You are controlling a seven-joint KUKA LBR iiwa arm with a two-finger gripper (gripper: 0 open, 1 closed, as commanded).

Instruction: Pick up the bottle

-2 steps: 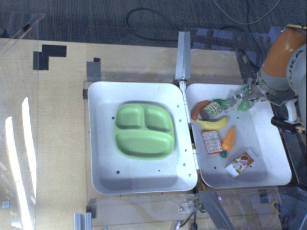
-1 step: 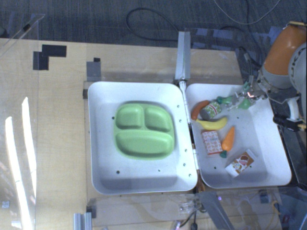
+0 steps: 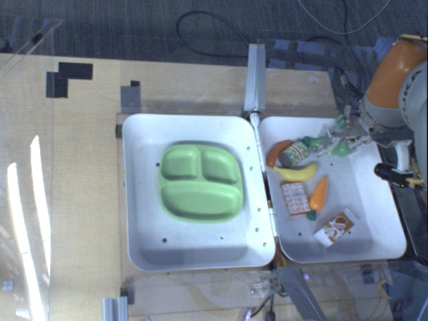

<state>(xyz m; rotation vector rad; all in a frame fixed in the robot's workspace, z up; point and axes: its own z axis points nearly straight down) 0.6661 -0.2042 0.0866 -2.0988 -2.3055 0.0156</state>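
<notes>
Near right corner of shallow white right bin [image 3: 384, 243]: small brown-and-white carton [image 3: 334, 227], open floor to its right. Farther in, orange plastic carrot [image 3: 319, 192] and yellow plastic banana [image 3: 297, 172]. Close to far wall, crowded: green-tinted clear plastic bottle [image 3: 315, 143] lying flat, just left of gripper [image 3: 344, 138]; open or closed, impossible to tell.
</notes>
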